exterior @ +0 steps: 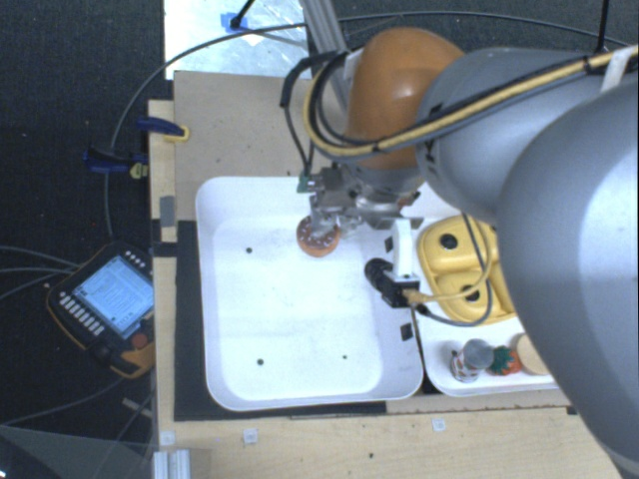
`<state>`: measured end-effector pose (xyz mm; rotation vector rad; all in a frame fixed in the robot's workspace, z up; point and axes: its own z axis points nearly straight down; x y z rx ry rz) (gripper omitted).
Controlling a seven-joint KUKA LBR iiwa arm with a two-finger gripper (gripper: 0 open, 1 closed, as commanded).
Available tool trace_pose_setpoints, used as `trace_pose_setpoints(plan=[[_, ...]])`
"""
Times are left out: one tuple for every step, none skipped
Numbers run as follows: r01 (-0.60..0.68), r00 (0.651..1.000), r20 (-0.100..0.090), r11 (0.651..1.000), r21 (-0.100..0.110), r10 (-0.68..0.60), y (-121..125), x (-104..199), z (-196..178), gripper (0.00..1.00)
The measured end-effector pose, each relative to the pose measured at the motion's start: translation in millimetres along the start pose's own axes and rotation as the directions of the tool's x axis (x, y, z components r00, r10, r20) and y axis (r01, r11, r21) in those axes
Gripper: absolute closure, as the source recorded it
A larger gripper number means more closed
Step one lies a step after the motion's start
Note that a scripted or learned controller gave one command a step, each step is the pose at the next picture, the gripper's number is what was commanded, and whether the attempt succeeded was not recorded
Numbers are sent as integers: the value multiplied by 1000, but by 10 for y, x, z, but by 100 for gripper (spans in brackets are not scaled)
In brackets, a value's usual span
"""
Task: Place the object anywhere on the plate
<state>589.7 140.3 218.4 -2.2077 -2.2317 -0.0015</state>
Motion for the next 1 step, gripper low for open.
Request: trace_pose_setpoints(plan=[[-6,1000,2,1000,-1,6,10,-39,-6,0]])
